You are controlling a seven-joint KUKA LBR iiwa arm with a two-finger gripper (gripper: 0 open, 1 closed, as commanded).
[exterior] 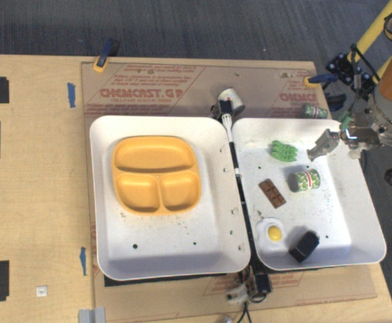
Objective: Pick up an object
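White bins sit side by side on the bench (41, 180); the right bin (357, 207) holds a green toy (284, 151), a green-white can (304, 180), a brown bar (272, 192), a fried egg (273, 233) and a black block (303, 245). The end effector (323, 145) hovers at upper right, beside the green toy, gripping nothing.
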